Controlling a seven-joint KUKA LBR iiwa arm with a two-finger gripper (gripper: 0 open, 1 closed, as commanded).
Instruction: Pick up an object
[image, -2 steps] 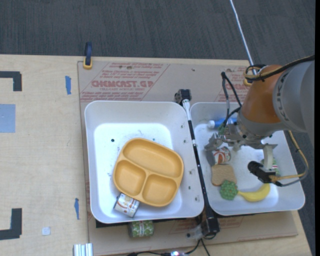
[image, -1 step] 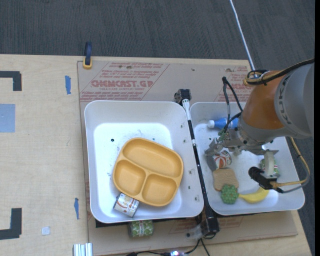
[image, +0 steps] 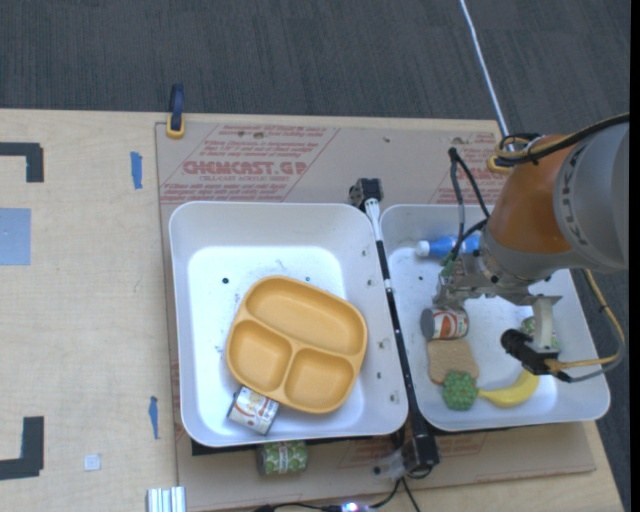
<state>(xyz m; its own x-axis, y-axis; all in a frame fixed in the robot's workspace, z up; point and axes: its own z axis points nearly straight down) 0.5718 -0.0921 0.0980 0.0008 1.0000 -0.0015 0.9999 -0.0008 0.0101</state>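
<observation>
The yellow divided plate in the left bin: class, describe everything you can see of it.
The plate is a rounded, yellow-orange tray that looks like plastic, with three hollows: one long one along its far side and two smaller ones nearer the camera. It lies face up, turned at a slant, on the floor of the left bin. A small can lies at its near left corner, partly under its rim.

Grey arm (image: 600, 200), orange band, black cables.

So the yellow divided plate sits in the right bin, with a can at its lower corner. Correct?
Not quite. The camera view shows the plate in the left bin, not the right bin. The can does lie at its lower corner.
</observation>
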